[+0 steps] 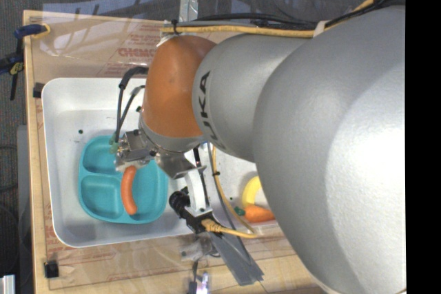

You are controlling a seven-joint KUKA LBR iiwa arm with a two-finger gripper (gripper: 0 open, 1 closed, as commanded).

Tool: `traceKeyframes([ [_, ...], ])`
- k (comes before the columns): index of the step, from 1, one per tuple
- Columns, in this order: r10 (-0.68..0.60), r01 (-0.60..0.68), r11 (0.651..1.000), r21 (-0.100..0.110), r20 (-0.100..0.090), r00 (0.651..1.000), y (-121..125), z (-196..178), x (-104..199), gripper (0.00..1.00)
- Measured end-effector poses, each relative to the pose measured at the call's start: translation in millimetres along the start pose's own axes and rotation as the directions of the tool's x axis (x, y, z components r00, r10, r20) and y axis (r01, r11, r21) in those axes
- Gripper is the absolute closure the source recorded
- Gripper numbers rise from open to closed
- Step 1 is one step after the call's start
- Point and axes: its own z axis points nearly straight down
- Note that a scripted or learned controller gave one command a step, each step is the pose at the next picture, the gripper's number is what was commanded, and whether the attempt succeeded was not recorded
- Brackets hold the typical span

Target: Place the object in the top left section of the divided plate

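One orange sausage-shaped toy lies in the big right part of the blue plastic divided plate, inside the left white bin. The gripper sits just above it, by the plate's top. I cannot tell its state. The toy looks not yet in the top left section, so the job seems unfinished.

Even, fairly bright overhead light, no hard shadows. Arm looms close to lens, soft/out of focus w/ broad pale sheen. White bin a bit washed out. Mild glare on plastic sheet. Overall low-res, slightly grainy.
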Motion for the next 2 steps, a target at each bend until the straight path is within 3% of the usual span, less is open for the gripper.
traceKeyframes([
  [1,0.069,-0.069,0.998,0.000,0.001,0.998,59.9,0.1,2.4,1.00],
  [2,0.239,-0.239,0.971,-0.001,-0.001,0.971,33.7,-20.0,57.4,1.00],
])
